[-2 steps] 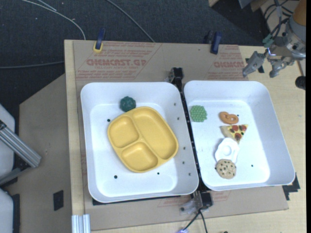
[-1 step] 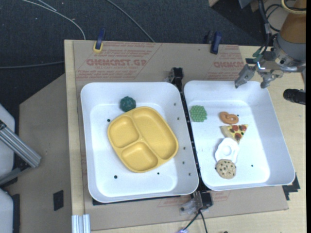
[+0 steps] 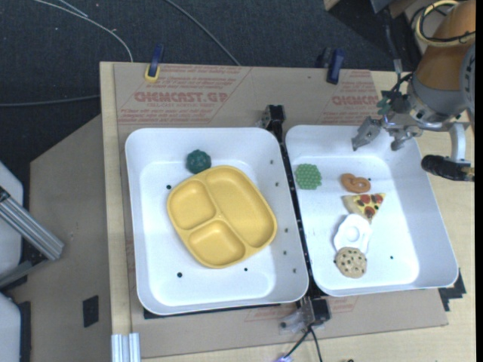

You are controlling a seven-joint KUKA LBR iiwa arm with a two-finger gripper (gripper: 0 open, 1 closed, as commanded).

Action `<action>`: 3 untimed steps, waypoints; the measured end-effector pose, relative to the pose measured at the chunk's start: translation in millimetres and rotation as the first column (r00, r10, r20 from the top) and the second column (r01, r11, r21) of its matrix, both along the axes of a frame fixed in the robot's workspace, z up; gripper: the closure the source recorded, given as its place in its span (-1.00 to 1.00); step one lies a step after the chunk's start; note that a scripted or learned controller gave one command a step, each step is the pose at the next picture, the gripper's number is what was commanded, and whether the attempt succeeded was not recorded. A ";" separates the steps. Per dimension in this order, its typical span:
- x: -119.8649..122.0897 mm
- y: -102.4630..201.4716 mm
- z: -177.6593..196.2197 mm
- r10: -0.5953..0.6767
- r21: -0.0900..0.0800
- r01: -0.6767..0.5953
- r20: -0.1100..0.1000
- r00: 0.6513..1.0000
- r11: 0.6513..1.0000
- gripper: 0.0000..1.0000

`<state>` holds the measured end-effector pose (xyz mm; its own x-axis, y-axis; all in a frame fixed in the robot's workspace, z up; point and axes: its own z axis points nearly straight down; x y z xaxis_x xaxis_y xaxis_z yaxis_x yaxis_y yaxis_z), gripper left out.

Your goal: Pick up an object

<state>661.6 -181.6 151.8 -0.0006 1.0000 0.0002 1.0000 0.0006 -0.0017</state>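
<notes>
We see the tool [image 3: 383, 136] above the far edge of the right white bin [image 3: 423, 202], its two fingers apart and nothing between them. Nearest to it lies the small brown pretzel-shaped toy [image 3: 355, 182], with the toy pizza slice [image 3: 365, 202] just beside it. We judge the pick not yet done: descent, closing and lifting remain.
</notes>
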 end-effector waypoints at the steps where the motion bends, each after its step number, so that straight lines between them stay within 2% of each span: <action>1: -4.3 6.9 -60.4 0.001 0.001 -0.001 -0.004 1.000 1.000 -1.00; 2: -2.3 6.9 -45.6 0.002 -0.001 -0.002 0.004 1.000 1.000 1.00; 3: 3.1 11.1 17.3 0.001 -0.003 -0.001 0.009 1.000 1.000 1.00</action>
<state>664.7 -170.5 169.1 -0.0013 1.0000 -0.0025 1.0000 0.0013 0.0076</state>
